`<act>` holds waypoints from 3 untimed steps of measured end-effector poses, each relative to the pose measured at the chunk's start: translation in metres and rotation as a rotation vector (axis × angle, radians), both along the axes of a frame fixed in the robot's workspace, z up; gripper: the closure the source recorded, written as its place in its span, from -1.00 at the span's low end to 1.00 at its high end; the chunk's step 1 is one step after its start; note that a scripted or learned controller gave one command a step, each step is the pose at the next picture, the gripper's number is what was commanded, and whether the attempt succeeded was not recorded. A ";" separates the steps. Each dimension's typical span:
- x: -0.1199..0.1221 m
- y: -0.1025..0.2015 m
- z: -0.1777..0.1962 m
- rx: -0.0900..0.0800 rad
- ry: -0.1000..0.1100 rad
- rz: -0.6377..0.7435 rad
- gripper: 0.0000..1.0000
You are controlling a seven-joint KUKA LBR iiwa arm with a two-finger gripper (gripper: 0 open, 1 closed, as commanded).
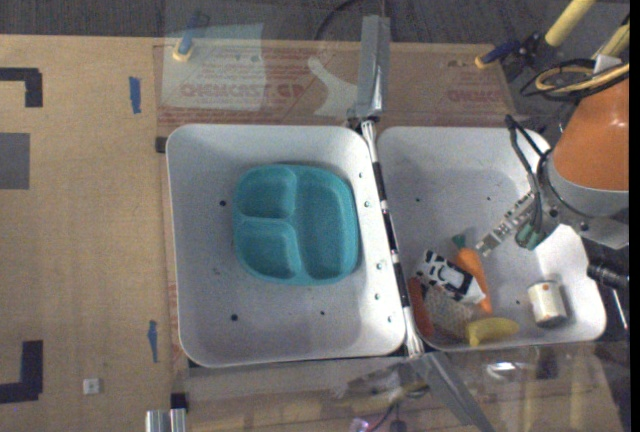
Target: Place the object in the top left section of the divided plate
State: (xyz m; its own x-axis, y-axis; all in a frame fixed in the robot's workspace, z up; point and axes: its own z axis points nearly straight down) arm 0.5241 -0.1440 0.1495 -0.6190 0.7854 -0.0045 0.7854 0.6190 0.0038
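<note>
Two glossy white bins (200, 320) | smooth teal three-section plate (296, 222)

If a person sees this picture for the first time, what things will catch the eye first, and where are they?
The teal divided plate stands out most, lying alone in the middle of the left bin. Next comes the arm's orange band at the right edge, above the right bin. In that bin's lower part a small heap of toys draws the eye: a black and white toy, an orange carrot and a yellow piece, with a pale cylinder beside them.
</note>
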 end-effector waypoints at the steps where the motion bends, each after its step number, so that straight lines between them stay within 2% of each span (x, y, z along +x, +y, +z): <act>1: -0.010 -0.015 -0.018 0.001 0.004 0.154 1.00; 2: -0.043 0.070 0.035 0.001 0.003 0.265 1.00; 3: -0.024 0.048 -0.028 -0.016 -0.029 0.741 1.00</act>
State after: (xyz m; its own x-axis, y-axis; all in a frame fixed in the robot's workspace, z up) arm 0.4997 -0.0958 0.1214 -0.9861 0.1618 -0.0373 0.1618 0.9868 0.0048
